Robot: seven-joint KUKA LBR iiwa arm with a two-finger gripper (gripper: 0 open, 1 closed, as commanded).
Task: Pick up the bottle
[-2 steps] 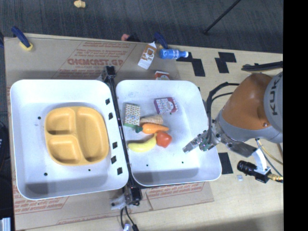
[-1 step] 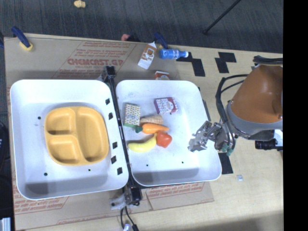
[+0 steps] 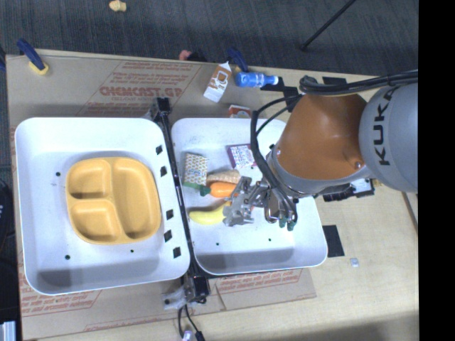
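My gripper [image 3: 240, 206] is low in the right bin [image 3: 306, 251], near its middle. It hangs just right of a yellow banana [image 3: 206, 217] and just below an orange carrot [image 3: 222, 189]. Something greyish and shiny sits at its tip, and I cannot make out what it is. A small blue bottle-shaped thing with a pale end [image 3: 254, 80] lies on its side on the cardboard behind the right bin, outside it. The orange wrist band [image 3: 320, 141] covers the bin's right half.
In the right bin also lie a patterned packet [image 3: 195, 168], a tan bread-like piece [image 3: 224, 176] and a purple packet [image 3: 240, 155]. The left bin [image 3: 35, 190] holds a yellow divided plate [image 3: 114, 199]. Blue clamps [image 3: 32, 55] grip the cardboard's back edge.
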